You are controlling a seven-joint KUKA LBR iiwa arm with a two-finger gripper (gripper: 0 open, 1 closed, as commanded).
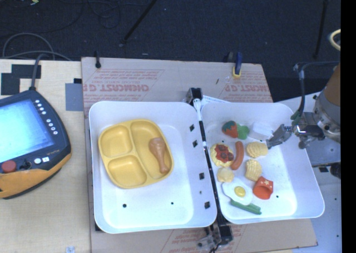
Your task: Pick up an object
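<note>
Nothing is lifted yet: toy foods such as the yellow plastic corn cob [256, 149] lie in the right white bin [303, 204], and the grey gripper [276, 138] hovers at centre right, grip state impossible to tell.

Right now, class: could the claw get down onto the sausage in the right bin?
Probably yes. The claw hangs over the right bin, and the sausage lies uncovered from above, though the pizza slice and corn crowd its sides.
</note>
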